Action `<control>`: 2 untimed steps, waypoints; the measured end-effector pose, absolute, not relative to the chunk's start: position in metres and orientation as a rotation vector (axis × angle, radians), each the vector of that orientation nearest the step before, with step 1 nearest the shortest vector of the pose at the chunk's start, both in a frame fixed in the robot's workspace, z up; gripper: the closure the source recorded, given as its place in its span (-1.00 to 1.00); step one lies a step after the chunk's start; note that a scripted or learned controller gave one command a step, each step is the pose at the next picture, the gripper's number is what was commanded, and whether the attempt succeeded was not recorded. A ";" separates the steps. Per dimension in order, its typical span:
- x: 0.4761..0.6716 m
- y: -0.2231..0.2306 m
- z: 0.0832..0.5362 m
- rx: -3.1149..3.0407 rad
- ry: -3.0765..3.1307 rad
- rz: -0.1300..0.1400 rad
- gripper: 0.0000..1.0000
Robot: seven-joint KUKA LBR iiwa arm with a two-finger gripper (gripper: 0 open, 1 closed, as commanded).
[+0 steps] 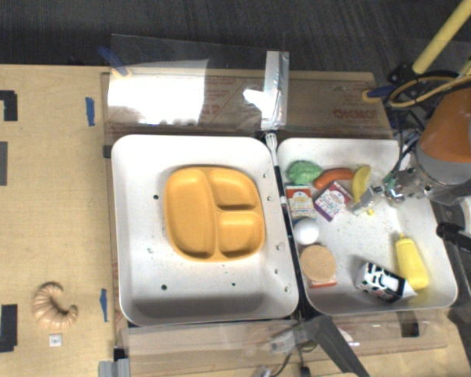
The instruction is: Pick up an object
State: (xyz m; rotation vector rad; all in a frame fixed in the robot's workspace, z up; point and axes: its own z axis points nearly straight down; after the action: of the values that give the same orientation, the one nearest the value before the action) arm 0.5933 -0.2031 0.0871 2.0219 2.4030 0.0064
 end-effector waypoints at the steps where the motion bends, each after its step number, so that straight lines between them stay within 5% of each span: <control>1: 0.595 -0.205 0.099 2.017 2.395 0.007 1.00; 2: 0.592 -0.158 0.249 1.972 2.432 0.010 1.00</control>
State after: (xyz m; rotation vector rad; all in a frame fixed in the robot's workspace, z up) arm 0.5918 -0.1581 0.2491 1.9717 2.4317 0.0099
